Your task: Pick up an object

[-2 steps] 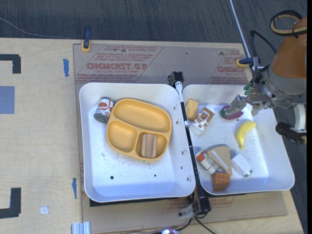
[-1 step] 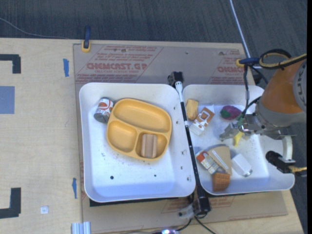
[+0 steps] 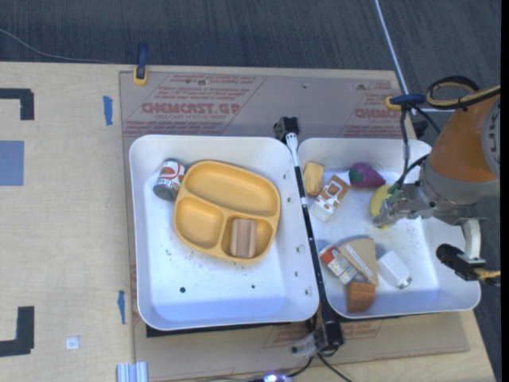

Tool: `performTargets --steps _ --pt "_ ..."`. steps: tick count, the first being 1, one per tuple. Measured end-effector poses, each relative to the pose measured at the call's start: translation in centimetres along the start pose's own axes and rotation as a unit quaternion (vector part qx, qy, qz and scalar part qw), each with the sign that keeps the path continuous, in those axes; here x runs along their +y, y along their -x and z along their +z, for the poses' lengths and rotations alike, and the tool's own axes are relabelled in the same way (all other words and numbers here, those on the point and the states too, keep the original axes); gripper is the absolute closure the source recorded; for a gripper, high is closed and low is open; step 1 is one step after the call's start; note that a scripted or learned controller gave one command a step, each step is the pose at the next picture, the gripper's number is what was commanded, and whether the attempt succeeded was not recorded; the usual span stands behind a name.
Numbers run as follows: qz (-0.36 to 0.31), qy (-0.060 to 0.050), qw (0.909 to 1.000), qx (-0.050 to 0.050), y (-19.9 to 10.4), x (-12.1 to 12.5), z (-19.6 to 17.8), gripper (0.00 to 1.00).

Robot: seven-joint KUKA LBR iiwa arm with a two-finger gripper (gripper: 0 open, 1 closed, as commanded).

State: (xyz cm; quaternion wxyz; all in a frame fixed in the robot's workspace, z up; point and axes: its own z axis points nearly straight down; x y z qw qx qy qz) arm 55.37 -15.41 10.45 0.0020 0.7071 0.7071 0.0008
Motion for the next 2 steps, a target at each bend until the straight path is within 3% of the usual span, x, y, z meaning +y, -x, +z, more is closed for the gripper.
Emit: performTargets --steps 1,2 --pt "0.000 0.000 1.0000 0.000 0.0 0.0 0.0 0.00" --pt "0.001 0.007 1.0000 -0.003 -4.2 -4.3 1.5 0.00"
